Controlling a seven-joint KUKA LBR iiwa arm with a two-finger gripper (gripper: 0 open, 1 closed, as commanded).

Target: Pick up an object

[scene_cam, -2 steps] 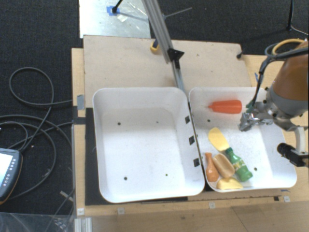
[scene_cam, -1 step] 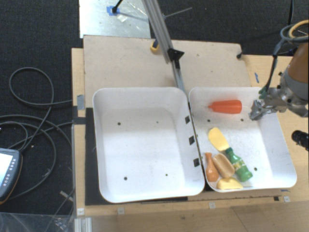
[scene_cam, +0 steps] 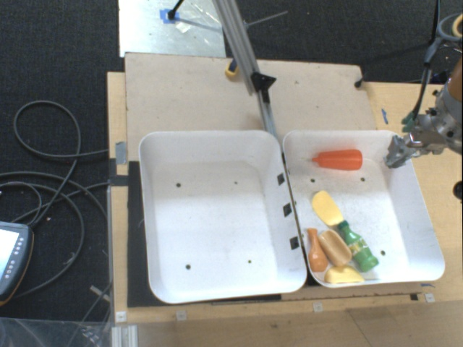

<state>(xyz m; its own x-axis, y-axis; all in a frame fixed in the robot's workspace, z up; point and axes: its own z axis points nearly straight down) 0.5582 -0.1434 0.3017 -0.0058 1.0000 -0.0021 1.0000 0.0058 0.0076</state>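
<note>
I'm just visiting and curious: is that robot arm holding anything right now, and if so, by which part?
Nothing is held. The gripper hangs over the right bin's right edge, apart from the orange carrot-shaped toy.

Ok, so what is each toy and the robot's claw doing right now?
gripper: above the right bin's far right rim, holding nothing that I can see.
orange carrot: lying flat, alone, near the far wall.
green bottle: on its side in the near pile.
left bin: sitting beside the right bin.
</note>
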